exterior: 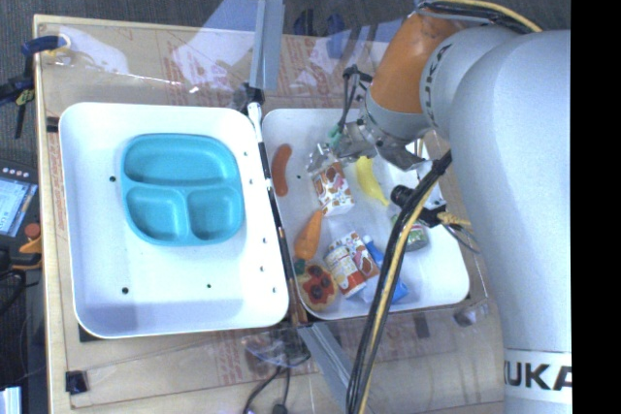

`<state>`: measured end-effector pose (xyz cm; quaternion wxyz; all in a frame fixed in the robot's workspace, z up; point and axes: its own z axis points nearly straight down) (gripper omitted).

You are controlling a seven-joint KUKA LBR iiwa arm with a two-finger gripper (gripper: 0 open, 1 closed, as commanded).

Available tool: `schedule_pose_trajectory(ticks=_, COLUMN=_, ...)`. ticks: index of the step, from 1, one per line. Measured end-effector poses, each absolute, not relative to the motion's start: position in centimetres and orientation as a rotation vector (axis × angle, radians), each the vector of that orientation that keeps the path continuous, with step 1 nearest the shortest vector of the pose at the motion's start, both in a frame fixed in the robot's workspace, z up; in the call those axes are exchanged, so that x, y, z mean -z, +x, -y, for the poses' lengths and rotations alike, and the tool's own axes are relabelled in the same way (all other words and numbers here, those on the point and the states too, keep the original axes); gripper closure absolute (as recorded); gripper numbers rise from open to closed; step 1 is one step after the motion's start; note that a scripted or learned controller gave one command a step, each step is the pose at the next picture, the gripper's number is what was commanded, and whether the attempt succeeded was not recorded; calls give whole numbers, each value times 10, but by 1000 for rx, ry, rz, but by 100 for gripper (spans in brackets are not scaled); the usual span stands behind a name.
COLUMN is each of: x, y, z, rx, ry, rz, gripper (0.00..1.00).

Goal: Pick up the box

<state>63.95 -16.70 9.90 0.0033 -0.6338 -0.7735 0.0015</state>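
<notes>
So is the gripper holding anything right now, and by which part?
Cannot be told: the gripper sits just above the box in the right bin, hiding any hold.

Crowded right bin [448,281]: sausage [281,168], carrot [310,233], banana [370,179], boxes [334,188] close together, arm [456,82] overhead. Open room in left bin [87,276] around blue tray [183,186].

Single fixed overhead camera, angled down across both white bins [165,310]; arm [505,160] enters from frame right.
</notes>
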Motion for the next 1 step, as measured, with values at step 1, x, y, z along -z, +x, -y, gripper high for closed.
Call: schedule_pose_trajectory(ticks=1, x=-99, y=640, z=167, rx=-5, ry=-1987, rz=2425, gripper=0)
